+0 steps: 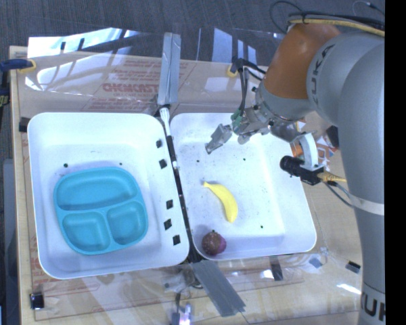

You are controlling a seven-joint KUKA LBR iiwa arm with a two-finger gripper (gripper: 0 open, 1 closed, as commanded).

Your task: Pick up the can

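Observation:
My gripper [220, 138] hangs over the far part of the right white bin [294, 212], pointing down and to the left from the grey arm with its orange band [294, 59]. It is apart from the things lying in that bin, well above and beyond the banana. Its tip is small and seen at a slant.
A yellow banana [222, 200] lies mid-bin on the right, and a dark red round fruit [214, 242] sits near that bin's front edge. A blue sectioned tray [100, 208] lies in the left bin [47, 131]. A divider with black clips [170, 181] separates the bins.

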